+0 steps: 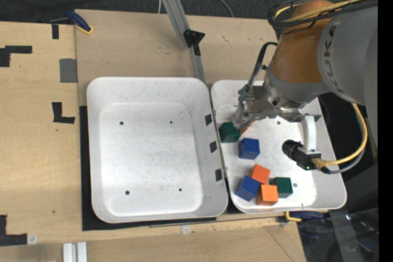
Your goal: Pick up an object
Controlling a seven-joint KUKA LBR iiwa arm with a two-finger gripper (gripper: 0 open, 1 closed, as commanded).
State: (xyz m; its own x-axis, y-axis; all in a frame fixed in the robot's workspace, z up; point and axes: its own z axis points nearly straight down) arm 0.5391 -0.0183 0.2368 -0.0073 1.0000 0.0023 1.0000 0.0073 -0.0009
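Note:
My gripper hangs low over the upper left part of the right bin, reaching in from the right under the grey arm with its orange band. A dark green block lies right at the gripper's tip, against the bin's left wall; whether they touch is unclear. Just below sits a blue block. Nearer the front lie an orange block, a second blue block, a second orange block and another dark green block, packed close together.
The left bin stands beside the right one, their walls meeting at a ridge with black clips. A slanted metal post rises behind the bins. A black cable connector and a yellow cable hang over the right bin's right side.

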